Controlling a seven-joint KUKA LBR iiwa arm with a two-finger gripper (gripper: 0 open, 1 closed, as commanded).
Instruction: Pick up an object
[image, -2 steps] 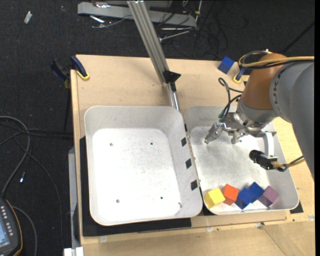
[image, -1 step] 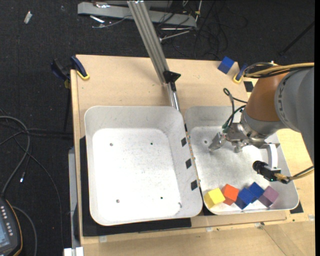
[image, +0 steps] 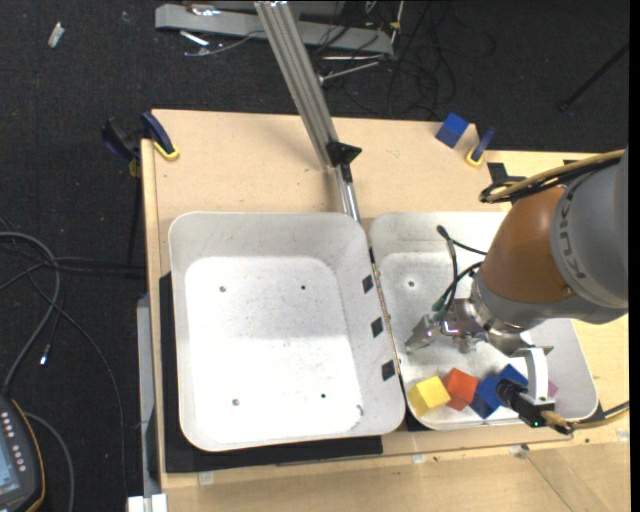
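Observation:
Three small blocks lie close together at the front of the right bin (image: 400, 250): a yellow block (image: 430, 394), an orange-red block (image: 461, 387) and a blue block (image: 493, 393). A little pink piece (image: 549, 386) peeks out at the bin's right side, beside a white part of the arm. My gripper (image: 428, 333) hangs low over the middle of the right bin, just above and behind the yellow block, pointing toward the bin's left wall. Nothing shows between its tips. The grey arm with its orange band (image: 530, 255) covers the right half of that bin.
The left bin (image: 200, 240) stands beside the right one, the two meeting at a shared wall with black clips. A slanted metal pole (image: 305, 90) ends at the bins' back edge. A blue cube (image: 453, 128) and clamps (image: 160, 140) sit on the bench's far edge.

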